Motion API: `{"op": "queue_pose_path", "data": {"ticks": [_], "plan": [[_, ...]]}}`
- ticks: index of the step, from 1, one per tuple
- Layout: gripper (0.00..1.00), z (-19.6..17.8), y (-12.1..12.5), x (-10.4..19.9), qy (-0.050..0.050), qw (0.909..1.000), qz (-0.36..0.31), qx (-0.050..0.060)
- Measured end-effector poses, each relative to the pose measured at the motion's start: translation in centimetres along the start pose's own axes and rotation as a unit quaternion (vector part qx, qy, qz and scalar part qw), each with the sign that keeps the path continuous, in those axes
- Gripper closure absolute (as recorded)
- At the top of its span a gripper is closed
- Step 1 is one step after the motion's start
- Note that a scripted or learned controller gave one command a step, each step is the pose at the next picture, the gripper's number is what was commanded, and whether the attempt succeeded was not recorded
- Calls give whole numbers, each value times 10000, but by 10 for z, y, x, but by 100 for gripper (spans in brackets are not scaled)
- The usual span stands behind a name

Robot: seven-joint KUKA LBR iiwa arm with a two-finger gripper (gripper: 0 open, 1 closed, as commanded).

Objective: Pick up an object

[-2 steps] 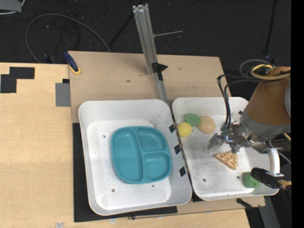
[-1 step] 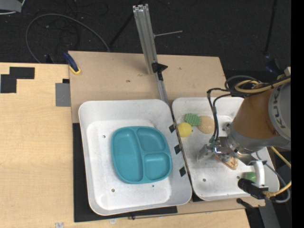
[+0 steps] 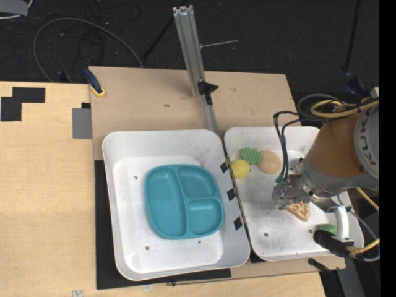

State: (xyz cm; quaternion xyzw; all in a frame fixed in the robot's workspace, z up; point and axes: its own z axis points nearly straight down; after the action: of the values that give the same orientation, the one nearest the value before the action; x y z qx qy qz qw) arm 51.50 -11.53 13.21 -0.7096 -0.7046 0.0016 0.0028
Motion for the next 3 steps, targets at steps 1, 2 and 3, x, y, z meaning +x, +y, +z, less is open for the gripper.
{"op": "queue_pose_path", "data": {"ticks": [1,2,3], "plan": [[100,-61,1,6,-8,10000,-40,-44],[100,-104,2,5,-11,10000,-41,-44],[100,-110,14,50,1,10000,-56,-21]]}}
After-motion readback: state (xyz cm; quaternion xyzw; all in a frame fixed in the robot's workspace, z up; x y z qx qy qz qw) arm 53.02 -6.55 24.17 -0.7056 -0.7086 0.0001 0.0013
